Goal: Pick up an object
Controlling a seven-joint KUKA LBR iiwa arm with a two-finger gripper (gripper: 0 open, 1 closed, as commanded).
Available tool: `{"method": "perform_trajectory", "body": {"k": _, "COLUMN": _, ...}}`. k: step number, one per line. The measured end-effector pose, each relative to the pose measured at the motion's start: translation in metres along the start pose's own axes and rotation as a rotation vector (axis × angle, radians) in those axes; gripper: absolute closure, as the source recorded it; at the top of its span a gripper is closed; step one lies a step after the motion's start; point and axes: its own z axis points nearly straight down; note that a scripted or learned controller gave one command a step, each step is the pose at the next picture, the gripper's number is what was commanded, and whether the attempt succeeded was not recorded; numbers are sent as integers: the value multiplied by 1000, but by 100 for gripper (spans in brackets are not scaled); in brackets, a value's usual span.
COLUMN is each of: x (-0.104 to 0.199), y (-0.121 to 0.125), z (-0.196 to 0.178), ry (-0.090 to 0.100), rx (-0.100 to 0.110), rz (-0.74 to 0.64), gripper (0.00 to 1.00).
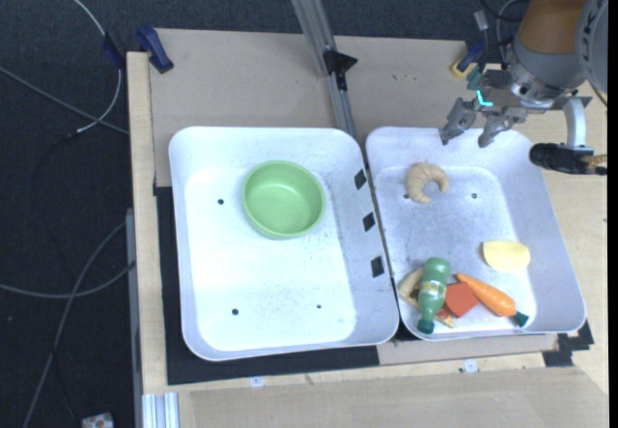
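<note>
A: Claw [470, 134] first: we are seeing it hanging over the far rim of the right bin [550, 252], fingers spread apart and gripping nothing.

B: So we are judging this the approach step, nothing lifted yet. Where is a likely target sitting?

A: We are eyeing the croissant [426, 181], lying alone just below the claw. The lemon [506, 255], carrot [488, 296] and bottle [432, 295] are crowding the near end.

B: Then, we reckon, the next move is calling for a descent straddling the croissant.
</note>
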Motion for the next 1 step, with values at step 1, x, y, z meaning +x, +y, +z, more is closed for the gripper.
{"method": "perform_trajectory", "body": {"k": 1, "x": 0, "y": 2, "z": -5, "ry": -1, "rx": -9, "rz": -1, "gripper": 0}}
